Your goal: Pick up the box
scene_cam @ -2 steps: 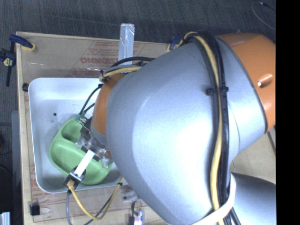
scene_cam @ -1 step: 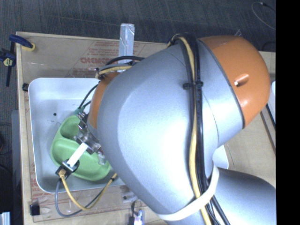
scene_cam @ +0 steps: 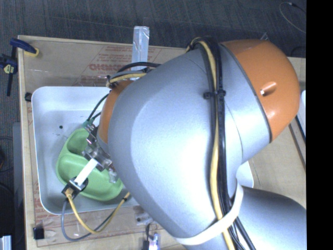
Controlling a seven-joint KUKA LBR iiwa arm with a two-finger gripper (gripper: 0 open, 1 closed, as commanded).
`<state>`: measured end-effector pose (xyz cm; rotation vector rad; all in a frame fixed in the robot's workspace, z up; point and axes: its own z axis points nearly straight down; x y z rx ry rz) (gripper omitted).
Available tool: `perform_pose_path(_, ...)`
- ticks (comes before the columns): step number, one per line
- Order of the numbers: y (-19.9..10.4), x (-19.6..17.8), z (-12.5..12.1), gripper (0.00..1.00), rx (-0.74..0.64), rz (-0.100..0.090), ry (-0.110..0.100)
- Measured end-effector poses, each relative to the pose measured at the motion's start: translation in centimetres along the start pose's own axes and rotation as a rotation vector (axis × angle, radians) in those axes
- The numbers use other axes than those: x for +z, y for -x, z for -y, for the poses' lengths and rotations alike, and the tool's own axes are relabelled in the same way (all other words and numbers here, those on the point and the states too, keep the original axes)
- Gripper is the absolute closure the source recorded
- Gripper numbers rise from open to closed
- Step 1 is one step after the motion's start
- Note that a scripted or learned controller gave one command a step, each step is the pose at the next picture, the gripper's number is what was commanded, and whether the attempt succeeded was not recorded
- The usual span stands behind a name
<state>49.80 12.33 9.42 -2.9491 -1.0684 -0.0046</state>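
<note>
Box somewhere out of sight behind the arm [scene_cam: 182, 139]; cannot tell its place, nor which bin. Cannot tell the state of the gripper [scene_cam: 95, 149] either, with its tip pushed down against a green thing [scene_cam: 70, 163] low in the left bin [scene_cam: 44, 113].

Green thing: glossy moulded plastic, pale lime, rounded and lobed with a soft hollow on top. Lies toward the bin's lower-left corner in the camera view, close to the wall.

Bin: smooth white plastic, shallow, with rounded corners, a slightly raised lip and a small dark speck on the floor.

Arm: broad matte grey shell, bulging and smooth, capped by a shiny domed orange band [scene_cam: 260, 82]. Yellow and black cables [scene_cam: 214, 119] strapped down its back.

Under the bin, a flat brown board [scene_cam: 78, 53] with faded red print and raw edges. Blue clamps [scene_cam: 23, 47] biting its far-left corner. Silvery strip [scene_cam: 141, 39] crossing the board's far edge. Beyond the bench, dark grey carpet [scene_cam: 78, 9] with a fine ribbed, woven texture.
</note>
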Motion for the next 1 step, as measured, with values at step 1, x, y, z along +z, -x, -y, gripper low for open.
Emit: perform_pose_path(1,0.30,-0.73,-1.54,0.00,0.158,0.010,-0.003)
